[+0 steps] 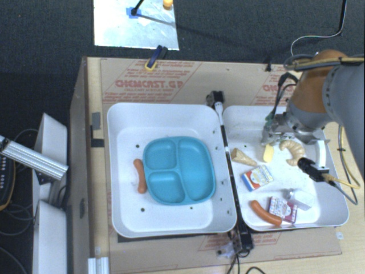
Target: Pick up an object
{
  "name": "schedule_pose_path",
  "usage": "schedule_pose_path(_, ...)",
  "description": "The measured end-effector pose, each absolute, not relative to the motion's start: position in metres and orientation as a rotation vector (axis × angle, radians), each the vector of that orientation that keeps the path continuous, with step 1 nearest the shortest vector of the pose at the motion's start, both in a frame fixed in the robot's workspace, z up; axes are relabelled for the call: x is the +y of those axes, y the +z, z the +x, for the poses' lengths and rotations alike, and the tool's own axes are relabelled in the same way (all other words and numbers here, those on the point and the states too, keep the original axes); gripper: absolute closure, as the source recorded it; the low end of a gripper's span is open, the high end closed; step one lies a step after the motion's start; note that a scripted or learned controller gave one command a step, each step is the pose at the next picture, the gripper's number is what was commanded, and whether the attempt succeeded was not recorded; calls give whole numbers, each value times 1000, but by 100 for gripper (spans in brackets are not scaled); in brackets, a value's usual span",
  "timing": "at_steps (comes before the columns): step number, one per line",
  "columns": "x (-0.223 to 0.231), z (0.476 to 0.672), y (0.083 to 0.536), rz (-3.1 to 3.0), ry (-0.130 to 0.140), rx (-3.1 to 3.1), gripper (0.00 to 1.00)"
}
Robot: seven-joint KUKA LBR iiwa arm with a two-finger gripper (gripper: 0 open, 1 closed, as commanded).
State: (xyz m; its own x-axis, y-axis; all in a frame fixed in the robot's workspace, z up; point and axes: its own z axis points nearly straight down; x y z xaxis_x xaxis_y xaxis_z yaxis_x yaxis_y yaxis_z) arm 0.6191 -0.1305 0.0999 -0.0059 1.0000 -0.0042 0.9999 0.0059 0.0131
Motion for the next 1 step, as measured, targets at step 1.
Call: schedule_pose_path(1, -130, 618, 98, 2209, 7, 2223, 0)
